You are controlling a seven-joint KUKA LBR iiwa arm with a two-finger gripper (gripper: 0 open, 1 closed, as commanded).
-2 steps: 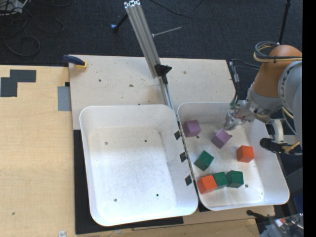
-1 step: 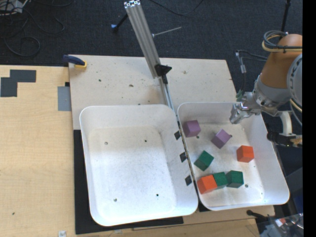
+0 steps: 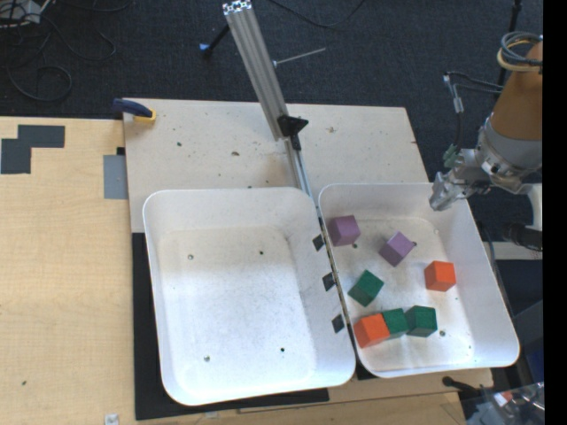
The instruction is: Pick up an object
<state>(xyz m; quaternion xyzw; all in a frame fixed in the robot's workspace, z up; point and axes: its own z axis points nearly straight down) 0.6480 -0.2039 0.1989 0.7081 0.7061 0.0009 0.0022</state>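
From the camera view I see my gripper (image 3: 442, 193) hovering over the right bin's (image 3: 496, 299) far rim; I cannot tell its opening. The nearest cube, purple (image 3: 397, 248), lies below-left of it, apart, untouched.

Open gaps between scattered cubes (image 3: 396, 247)

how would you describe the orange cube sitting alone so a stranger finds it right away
Start at the right white bin, the one holding all the cubes. Along its right side, apart from the rest, sits the lone orange cube. The other orange cube lies near the bin's front left, pressed against a green cube; this one touches nothing.
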